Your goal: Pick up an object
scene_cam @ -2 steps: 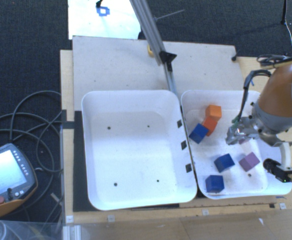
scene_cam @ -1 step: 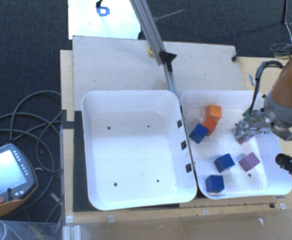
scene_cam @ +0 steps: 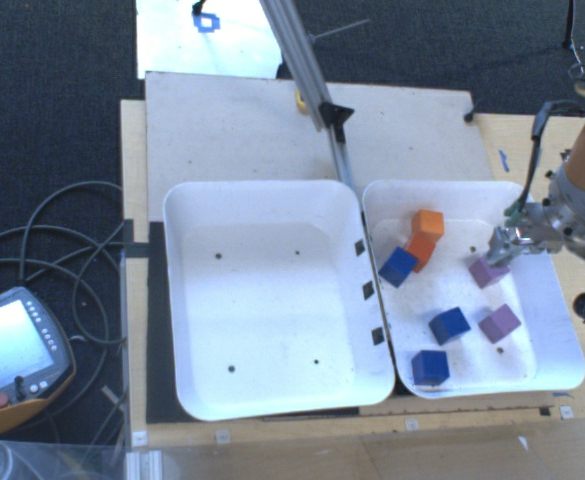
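Observation:
My gripper (scene_cam: 499, 255) hangs over the right side of the right bin (scene_cam: 562, 353), reaching in from the right edge of the camera view. A purple block (scene_cam: 487, 273) lies tilted directly at its tip, touching or nearly touching it; I cannot tell whether it is gripped. A second purple block (scene_cam: 499, 322) rests nearer the front. Two orange blocks (scene_cam: 427, 224) (scene_cam: 420, 252) sit close together at the bin's back left. Three blue blocks lie there too: one (scene_cam: 398, 266) next to the orange pair, one (scene_cam: 449, 324) in the middle, one (scene_cam: 430, 366) at the front edge.
The left bin (scene_cam: 187, 268) adjoins the right bin along a shared wall with black clips. A slanted metal rod (scene_cam: 297, 48) crosses the back of the bench. A teach pendant (scene_cam: 12, 353) and cables lie on the floor at the left.

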